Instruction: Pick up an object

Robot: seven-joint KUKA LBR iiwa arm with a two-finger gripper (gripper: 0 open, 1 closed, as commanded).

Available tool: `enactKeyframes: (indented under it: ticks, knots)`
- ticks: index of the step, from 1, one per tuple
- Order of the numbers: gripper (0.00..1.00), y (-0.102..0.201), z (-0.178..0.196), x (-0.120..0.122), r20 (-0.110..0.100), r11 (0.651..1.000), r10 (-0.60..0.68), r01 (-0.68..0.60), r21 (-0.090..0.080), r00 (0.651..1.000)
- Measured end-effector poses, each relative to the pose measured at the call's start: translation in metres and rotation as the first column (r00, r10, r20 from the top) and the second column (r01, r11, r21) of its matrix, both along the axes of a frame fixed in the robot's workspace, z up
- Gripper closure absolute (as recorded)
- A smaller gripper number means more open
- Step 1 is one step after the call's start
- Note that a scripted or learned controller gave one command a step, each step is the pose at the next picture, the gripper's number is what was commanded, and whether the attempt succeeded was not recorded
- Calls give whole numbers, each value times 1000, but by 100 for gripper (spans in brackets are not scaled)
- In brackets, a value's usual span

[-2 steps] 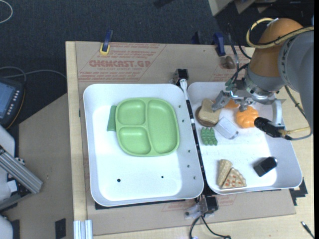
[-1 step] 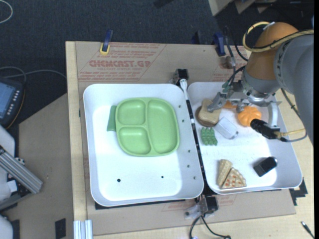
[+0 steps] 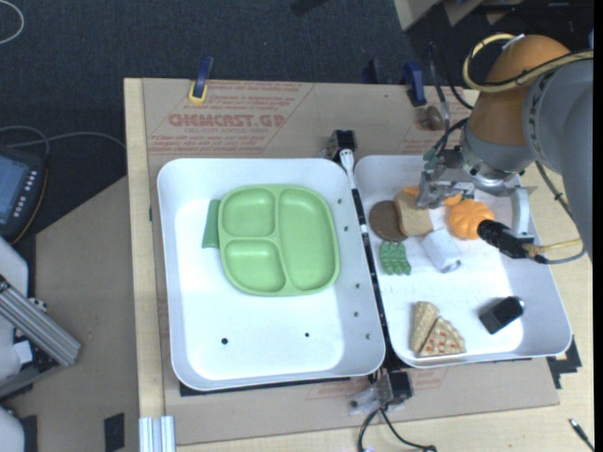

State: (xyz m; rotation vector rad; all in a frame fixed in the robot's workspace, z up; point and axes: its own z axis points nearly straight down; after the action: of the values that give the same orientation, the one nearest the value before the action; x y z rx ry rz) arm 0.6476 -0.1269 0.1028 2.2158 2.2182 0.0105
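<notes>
The right bin (image 3: 542, 295) holds several small objects. At its far side lie a brown disc (image 3: 382, 221), a tan bread-like piece (image 3: 413, 220) and an orange fruit (image 3: 464, 220). A white cylinder (image 3: 440, 250) and a green ridged block (image 3: 394, 258) lie nearer the middle. A sandwich wedge (image 3: 435, 330) and a black block (image 3: 501, 314) sit at the near side. My gripper (image 3: 437, 186) hangs low over the far part of this bin, just above the tan piece and beside the orange fruit. I see nothing held in it.
In the left bin (image 3: 188, 299) lies a green divided plate (image 3: 279, 238) over a green flat piece. The grey arm with its orange band (image 3: 513, 73) reaches in from the upper right. Clamps and cables sit along the bench's far edge.
</notes>
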Motion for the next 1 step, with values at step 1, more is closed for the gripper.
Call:
enactKeyframes:
  ticks: [1]
  knots:
    - [100,3,45,6,-3,1000,0,0,-2,1000]
